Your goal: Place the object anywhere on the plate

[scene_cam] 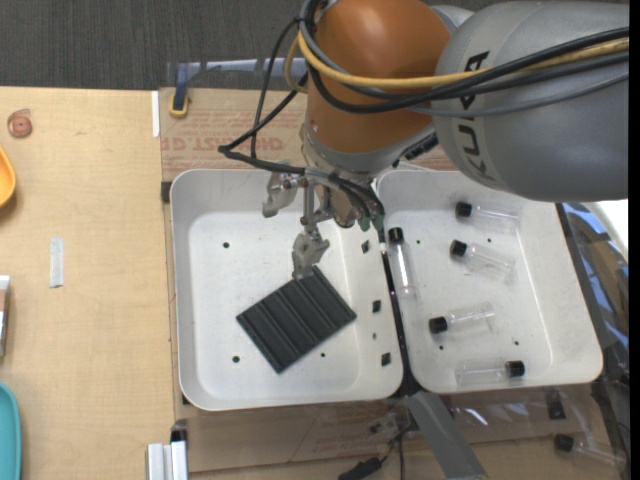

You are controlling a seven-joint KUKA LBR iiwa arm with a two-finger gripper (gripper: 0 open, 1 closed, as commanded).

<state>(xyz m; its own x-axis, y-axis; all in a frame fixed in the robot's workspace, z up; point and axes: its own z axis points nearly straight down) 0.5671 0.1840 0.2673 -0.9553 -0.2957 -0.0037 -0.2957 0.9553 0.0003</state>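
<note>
Nearest the camera, in the right bin point(560, 363), a capped clear tube point(490, 371) is seen lying flat, well apart from the gripper and on the arm's side of it. A dark ribbed plate point(297, 318) lies flat and skewed on the floor of the left bin point(200, 368), just below and on the camera's side of the gripper point(309, 251), whose tip is seen close above the plate's far corner. Further back, three more tubes point(475, 256) are scattered in the right bin, and one tube point(399, 260) rests along the ridge between the bins, just beside the gripper. Whether the gripper is wide, narrow or holding anything cannot be told, as its tip is small and crowded by cables; no tube is clearly seen in it. The step in hand is judged to be the placing over the plate. If a tube is carried, it is best let go low and over the plate's middle, with its length laid along the ribs, since a round tube released near the corner is likely to roll off. Behind, the orange-banded wrist point(380, 58) looms over both bins.
</note>
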